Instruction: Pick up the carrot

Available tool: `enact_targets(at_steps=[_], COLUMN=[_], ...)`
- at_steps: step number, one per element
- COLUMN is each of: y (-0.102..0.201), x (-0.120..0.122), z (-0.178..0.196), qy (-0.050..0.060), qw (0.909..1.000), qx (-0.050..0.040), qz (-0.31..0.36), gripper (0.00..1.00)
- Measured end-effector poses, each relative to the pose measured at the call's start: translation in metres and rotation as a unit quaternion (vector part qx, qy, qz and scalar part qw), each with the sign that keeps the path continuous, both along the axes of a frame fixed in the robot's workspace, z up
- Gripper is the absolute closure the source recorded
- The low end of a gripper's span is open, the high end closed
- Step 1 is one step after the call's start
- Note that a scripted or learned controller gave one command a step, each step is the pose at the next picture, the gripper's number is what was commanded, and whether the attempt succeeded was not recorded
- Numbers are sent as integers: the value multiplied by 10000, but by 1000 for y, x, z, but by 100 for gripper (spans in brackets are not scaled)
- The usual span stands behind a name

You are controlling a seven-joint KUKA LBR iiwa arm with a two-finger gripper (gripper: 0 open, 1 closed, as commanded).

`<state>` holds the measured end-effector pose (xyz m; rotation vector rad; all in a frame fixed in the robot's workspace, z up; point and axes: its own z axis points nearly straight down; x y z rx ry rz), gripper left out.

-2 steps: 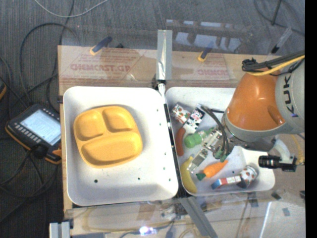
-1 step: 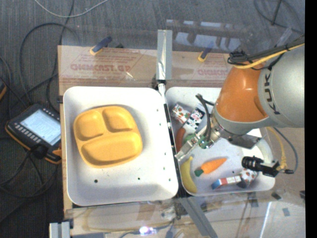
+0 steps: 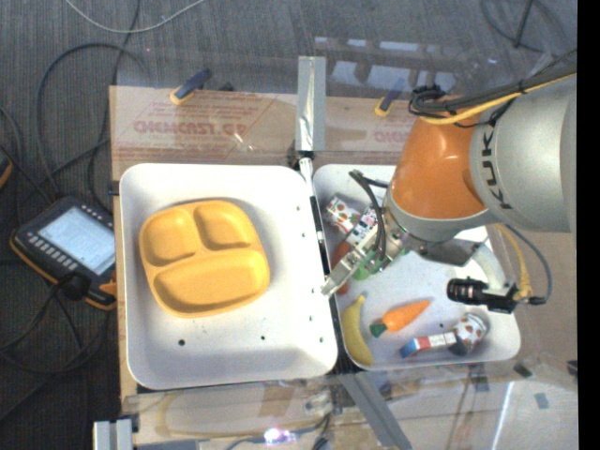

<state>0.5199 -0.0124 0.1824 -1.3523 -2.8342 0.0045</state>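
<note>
The carrot (image 3: 405, 316), orange with a green top at its left end, lies in the right bin (image 3: 502, 345) near the front. My gripper (image 3: 349, 265) hangs over the left part of the same bin, up and to the left of the carrot and apart from it. The arm's orange band and grey wrist cover the bin's middle and back right.
A yellow banana (image 3: 354, 332) lies along the right bin's front left, next to the carrot's green end. A toy with a blue and red body (image 3: 439, 341) lies to the carrot's right. A small patterned item (image 3: 341, 217) and a red object (image 3: 346, 249) sit near the gripper. A yellow divided plate (image 3: 204, 256) rests in the left bin (image 3: 141, 350).
</note>
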Motion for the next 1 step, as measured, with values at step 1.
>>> enact_targets(at_steps=[1], y=[-89], x=[-37], z=[-8], qy=[2], qw=[9964], qx=[3], qz=[846], gripper=[0])
